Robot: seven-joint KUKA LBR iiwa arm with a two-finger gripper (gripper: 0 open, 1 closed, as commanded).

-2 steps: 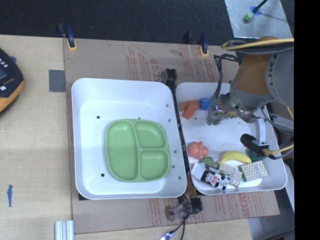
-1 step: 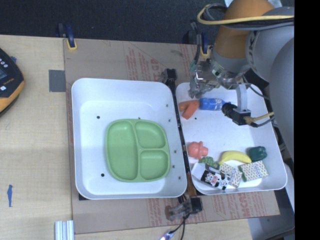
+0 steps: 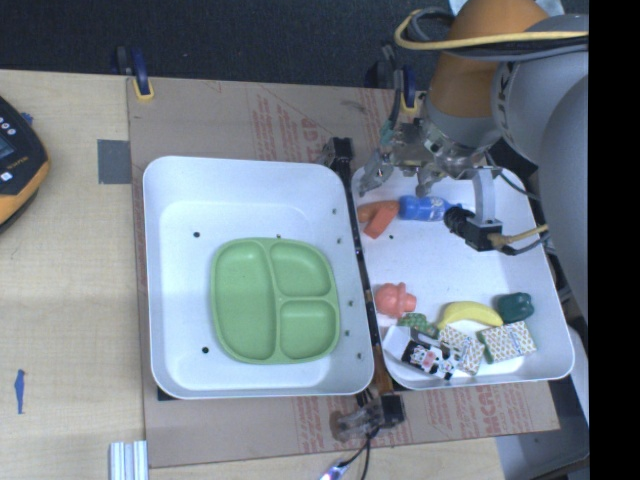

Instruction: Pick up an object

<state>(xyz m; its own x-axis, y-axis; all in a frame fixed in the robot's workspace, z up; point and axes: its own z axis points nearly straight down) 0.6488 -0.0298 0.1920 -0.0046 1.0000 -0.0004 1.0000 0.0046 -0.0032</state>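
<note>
Hovering over the far left corner of the right bin (image 3: 530,368), the gripper (image 3: 400,176) sits low with its metal fingers (image 3: 372,173) spread apart and nothing caught between them. Just below it lie an orange piece (image 3: 377,217) against the bin's left wall and a blue object (image 3: 421,208) beside it, both near the fingers but free of them. Down along the near edge there's a crowd: a pink toy (image 3: 393,298) by the left wall, a yellow banana (image 3: 469,314), a dark green block (image 3: 516,306), a patterned box (image 3: 508,341) and a black-and-white carton (image 3: 426,356). Over in the left bin (image 3: 165,268), a green divided plate (image 3: 273,300) lies flat near the middle. An orange-and-black device (image 3: 15,168) rests at the bench's left edge.
</note>
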